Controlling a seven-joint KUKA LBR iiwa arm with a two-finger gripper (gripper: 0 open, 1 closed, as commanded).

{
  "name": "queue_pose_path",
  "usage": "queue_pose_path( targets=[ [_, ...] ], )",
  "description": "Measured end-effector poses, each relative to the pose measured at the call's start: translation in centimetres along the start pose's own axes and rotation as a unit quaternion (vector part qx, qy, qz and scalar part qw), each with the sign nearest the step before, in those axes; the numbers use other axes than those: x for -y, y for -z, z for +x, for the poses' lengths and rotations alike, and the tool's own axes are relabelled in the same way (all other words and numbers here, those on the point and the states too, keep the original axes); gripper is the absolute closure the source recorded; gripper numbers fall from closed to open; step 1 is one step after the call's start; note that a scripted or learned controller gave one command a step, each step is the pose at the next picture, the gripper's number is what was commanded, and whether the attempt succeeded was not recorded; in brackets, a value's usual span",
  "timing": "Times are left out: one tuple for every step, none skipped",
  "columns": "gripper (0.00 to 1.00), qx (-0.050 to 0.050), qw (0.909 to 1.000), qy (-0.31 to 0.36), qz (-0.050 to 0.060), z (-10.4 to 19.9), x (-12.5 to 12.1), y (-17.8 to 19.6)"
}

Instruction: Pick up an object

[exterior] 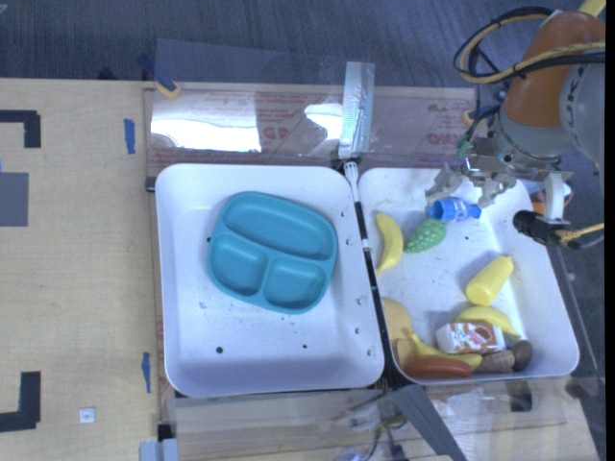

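My gripper hangs over the far end of the right bin, its two grey fingers spread open. A small blue bottle with a white cap lies just below and between the fingertips, resting on the bin floor; the fingers do not close on it. Close by lie a green toy vegetable and a yellow banana. Nearer the front sit a yellow piece, a second banana, a red-labelled jar, a sausage and a brown item.
The left bin holds a blue divided plate. A ridge separates the two bins. Yellow and black cables loop above the orange wrist band. A clear panel stands behind the bins.
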State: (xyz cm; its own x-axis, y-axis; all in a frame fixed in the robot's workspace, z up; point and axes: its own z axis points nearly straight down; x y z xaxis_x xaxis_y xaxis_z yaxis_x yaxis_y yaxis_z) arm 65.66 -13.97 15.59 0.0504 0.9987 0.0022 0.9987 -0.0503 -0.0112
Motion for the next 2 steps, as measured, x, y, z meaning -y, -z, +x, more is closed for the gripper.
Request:
queue_pose_path(
  targets=[
    [0.0, 0.006, 0.9982, 0.058, -0.017, -2.86, -0.66, -5.74],
    [0.0, 0.006, 0.9981, 0.058, -0.017, -2.85, -0.68, -5.72]
  ],
)
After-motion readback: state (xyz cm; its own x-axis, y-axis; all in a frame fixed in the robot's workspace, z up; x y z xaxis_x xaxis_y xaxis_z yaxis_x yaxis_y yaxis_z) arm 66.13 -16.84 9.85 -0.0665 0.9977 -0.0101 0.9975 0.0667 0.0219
